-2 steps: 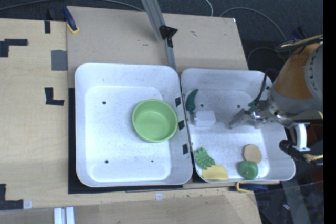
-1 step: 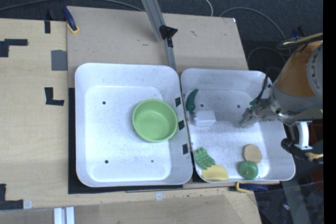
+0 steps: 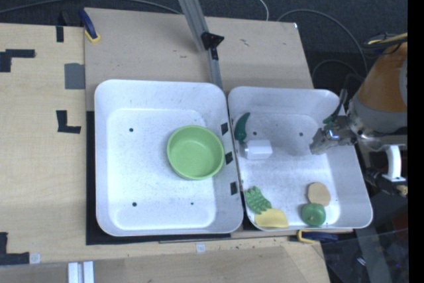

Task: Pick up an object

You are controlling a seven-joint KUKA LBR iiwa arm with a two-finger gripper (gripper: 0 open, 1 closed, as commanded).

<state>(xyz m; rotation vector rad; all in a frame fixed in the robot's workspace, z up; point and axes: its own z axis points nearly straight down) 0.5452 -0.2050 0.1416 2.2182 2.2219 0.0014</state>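
Gripper (image 3: 322, 140) by the right bin's (image 3: 344, 172) right wall, fingers hard to tell, white block (image 3: 258, 150) well left of it

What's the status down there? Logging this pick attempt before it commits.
Gripper over right bin's right side, nothing seen in it. Nearest pick candidates, tan piece and green ball, untouched near front corner. Nothing in between.

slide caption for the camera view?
KUKA gripper poised over right bin of small items; green bowl in left bin.
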